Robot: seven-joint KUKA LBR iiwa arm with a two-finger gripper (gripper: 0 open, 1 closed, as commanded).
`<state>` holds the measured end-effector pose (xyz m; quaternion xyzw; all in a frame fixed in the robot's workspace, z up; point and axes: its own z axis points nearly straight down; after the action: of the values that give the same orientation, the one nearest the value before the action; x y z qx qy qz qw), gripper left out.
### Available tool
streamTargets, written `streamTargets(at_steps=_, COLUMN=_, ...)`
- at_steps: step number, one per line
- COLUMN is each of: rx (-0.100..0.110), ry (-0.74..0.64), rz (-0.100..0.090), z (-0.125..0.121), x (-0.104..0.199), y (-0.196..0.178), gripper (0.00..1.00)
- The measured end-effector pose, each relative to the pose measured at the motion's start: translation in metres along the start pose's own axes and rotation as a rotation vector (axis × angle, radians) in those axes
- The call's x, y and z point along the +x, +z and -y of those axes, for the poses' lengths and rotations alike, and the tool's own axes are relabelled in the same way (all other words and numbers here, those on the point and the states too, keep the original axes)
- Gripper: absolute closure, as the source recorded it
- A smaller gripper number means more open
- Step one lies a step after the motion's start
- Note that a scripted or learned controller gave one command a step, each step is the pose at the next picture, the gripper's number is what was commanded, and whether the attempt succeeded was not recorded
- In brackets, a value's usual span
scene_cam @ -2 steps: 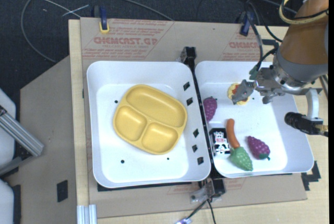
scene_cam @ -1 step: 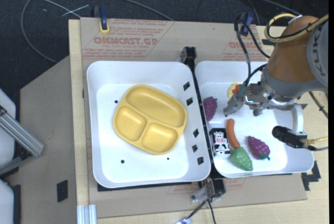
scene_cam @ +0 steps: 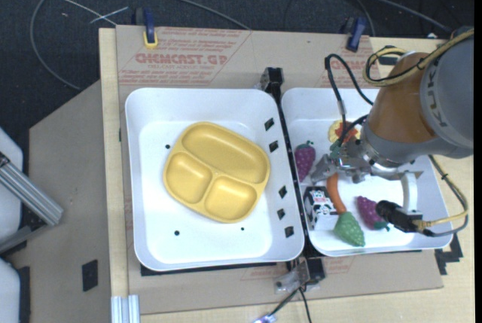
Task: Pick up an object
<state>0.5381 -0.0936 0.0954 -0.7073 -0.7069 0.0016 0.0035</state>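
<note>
The right bin [scene_cam: 433, 186] holds several small toys. A purple grape bunch [scene_cam: 304, 159] lies by its left wall. An orange carrot [scene_cam: 336, 194] sits near the middle. In front of the carrot are a black-and-white toy [scene_cam: 319, 205], a green cone-shaped fruit [scene_cam: 349, 230] and a second purple bunch [scene_cam: 369, 211]. A small orange and red piece [scene_cam: 345, 132] shows at the back, beside the arm. My gripper [scene_cam: 337, 166] hangs low over the bin, just above the carrot's upper end and right of the first grape bunch. I see nothing gripped in it.
The left bin [scene_cam: 143, 186] bears a yellow divided plate [scene_cam: 216, 172]. A black divider with clips [scene_cam: 280, 163] runs between the bins. The grey arm with its orange band [scene_cam: 399, 107] covers the back right of the right bin. Cables lie on the dark floor behind the bench.
</note>
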Motion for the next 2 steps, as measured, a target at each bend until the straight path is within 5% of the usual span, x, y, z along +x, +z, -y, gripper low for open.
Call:
streamTargets(at_steps=1, rx=-0.003, ry=0.000, rz=0.000, z=0.000, x=0.001, y=0.011, gripper=0.00)
streamTargets(at_steps=2, rx=-0.005, ry=0.001, rz=0.000, z=0.000, x=0.001, y=0.000, gripper=1.00)
